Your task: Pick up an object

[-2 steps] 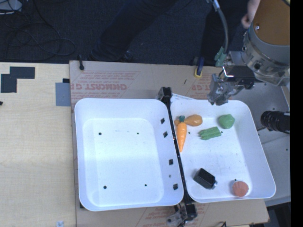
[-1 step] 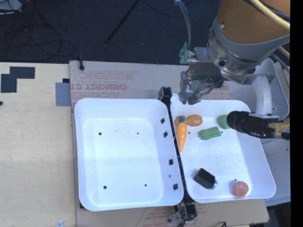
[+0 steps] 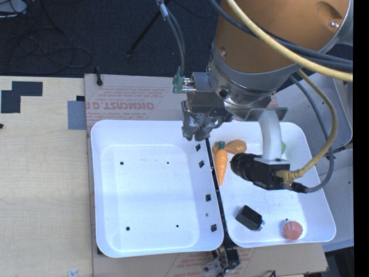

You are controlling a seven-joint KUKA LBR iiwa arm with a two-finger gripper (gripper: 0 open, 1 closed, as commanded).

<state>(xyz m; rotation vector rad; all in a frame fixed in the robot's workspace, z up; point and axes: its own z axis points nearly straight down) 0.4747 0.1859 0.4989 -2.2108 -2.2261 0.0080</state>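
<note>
All the objects lie in the right bin [image 3: 320, 212]. An orange toy carrot [image 3: 220, 165] with a small green top lies along the bin's left wall, near its far-left corner, tip pointing toward the near edge. Just beside it — close to its top end — sits a rounded orange-yellow piece [image 3: 235, 147], partly hidden. A small black block [image 3: 249, 217] rests tilted on the floor toward the near edge. A pinkish-red ball [image 3: 292, 230] sits to its right, near the near-right corner — apart from the block.
</note>
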